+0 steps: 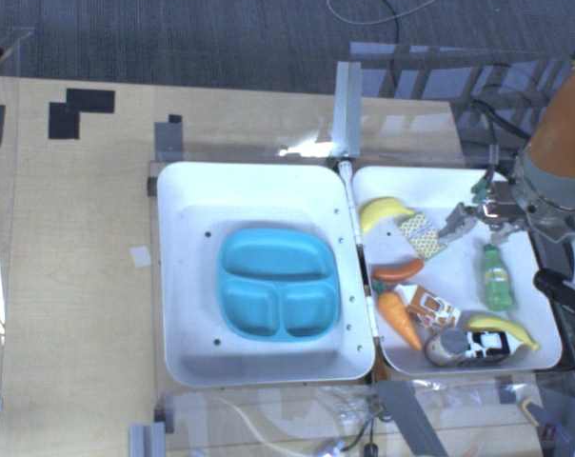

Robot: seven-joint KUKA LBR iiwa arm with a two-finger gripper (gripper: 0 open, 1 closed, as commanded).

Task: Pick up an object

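The end effector (470,215) hangs over the right bin (546,352) near its far right corner; whether it is apart or together cannot be determined. Nearest in that bin lie a banana (505,328) and a can (444,347), then a carrot (398,318), a sausage (398,271) and a green bottle (496,278). The left bin (188,255) contains a blue divided tray (278,284).

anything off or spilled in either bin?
Nothing stands out. The blue tray sits flat in the left bin. The right bin holds a loose jumble, with the green bottle lying on its side, but nothing spilled or visibly damaged.
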